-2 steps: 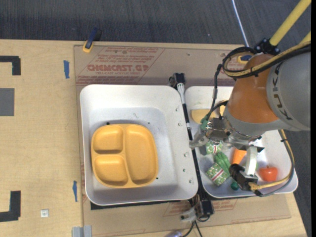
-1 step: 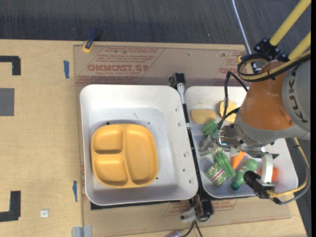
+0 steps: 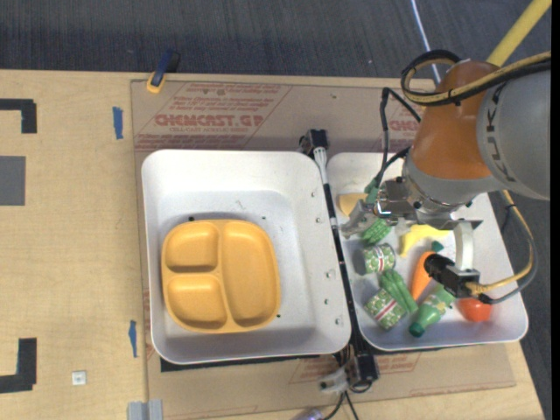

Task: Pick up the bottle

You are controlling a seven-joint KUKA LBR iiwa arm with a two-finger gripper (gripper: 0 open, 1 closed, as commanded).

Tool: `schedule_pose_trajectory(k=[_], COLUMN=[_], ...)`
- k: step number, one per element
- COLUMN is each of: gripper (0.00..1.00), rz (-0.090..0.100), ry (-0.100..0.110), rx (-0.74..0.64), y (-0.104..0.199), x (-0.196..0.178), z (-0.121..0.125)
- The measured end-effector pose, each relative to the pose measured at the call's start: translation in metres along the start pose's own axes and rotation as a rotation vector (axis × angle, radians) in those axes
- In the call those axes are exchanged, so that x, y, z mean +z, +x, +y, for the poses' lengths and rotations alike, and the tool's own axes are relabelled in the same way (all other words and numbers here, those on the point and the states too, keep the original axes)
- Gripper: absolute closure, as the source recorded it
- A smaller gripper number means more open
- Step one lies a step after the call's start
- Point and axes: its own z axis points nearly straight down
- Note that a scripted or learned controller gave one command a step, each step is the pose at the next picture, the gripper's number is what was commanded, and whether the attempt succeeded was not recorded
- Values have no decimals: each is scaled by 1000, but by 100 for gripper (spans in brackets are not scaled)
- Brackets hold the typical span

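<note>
The green bottle (image 3: 430, 311) lies tilted near the front of the right bin (image 3: 516, 322), with its cap end pointing to the lower left. My gripper (image 3: 371, 220) hangs low over the left part of that bin, above a green-and-white can (image 3: 378, 233). It is up and to the left of the bottle and apart from it. The grey wrist with its orange band (image 3: 451, 138) hides the back of the bin.
Around the bottle lie an orange carrot (image 3: 422, 275), a red tomato (image 3: 476, 310), a yellow banana (image 3: 425, 235), a green vegetable (image 3: 395, 289) and two more patterned cans (image 3: 380, 259) (image 3: 382, 305). The left bin (image 3: 175, 173) holds a yellow divided tray (image 3: 220, 274).
</note>
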Motion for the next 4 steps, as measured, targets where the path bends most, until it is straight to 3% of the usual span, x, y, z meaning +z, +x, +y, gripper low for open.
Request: schedule_pose_trajectory(k=[1,2,3,4], gripper=[0,0,0,0], rz=[-1,1,-1,0], ry=[0,2,-1,1], rx=[-38,-141,-417,-448], y=[-86,-24,-2,11], x=[60,0,-68,0], z=[33,-26,-8,-7])
